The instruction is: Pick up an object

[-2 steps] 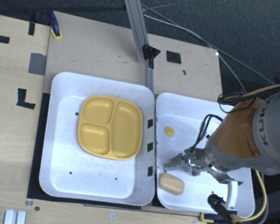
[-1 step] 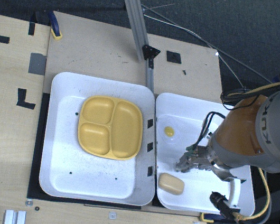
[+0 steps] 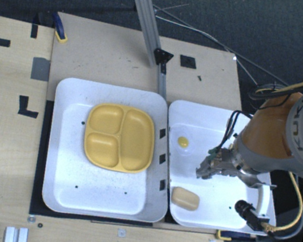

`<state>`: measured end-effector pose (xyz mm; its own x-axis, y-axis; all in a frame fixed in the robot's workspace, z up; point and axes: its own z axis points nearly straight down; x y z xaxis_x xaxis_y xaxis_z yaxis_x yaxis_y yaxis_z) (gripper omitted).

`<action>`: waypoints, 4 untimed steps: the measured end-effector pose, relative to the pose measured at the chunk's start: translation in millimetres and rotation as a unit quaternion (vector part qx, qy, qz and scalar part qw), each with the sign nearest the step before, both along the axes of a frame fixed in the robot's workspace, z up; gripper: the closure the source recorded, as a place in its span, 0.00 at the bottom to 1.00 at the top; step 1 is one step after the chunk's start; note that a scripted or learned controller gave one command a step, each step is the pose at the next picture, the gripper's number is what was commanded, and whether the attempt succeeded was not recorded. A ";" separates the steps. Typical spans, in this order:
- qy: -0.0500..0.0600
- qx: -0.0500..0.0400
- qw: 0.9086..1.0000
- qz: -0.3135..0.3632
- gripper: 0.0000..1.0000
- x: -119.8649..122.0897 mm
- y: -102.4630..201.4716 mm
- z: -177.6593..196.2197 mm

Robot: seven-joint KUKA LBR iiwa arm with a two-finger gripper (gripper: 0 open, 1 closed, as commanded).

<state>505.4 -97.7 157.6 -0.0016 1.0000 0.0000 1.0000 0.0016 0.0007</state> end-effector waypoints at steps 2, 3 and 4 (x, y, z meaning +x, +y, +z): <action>-0.002 -0.001 1.000 0.000 1.00 3.9 -9.0 118.5; 0.001 0.000 1.000 0.002 1.00 11.0 43.2 115.0; 0.001 0.000 1.000 0.002 1.00 31.9 86.8 102.1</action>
